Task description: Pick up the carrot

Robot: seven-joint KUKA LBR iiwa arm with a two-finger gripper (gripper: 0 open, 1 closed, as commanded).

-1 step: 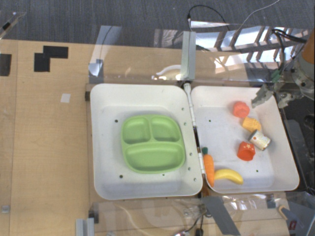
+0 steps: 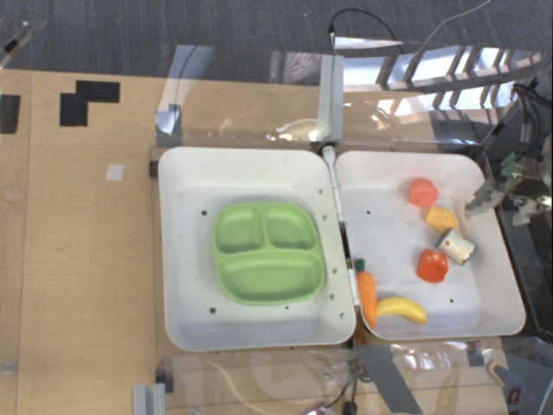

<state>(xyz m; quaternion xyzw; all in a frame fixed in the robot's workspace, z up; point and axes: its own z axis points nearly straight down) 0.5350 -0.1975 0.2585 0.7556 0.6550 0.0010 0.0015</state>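
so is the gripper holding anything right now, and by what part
Nothing is held. The gripper sits at the right bin's edge, away from the carrot, which lies beside the banana.

Glossy plastic carrot [image 2: 366, 292], wooden bench [image 2: 78, 258]

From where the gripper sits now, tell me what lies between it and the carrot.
The gripper is at the right bin's right edge; the carrot lies against that bin's left wall, near the front. Roughly between them lie a small white can and a red piece. The banana touches the carrot's right side.
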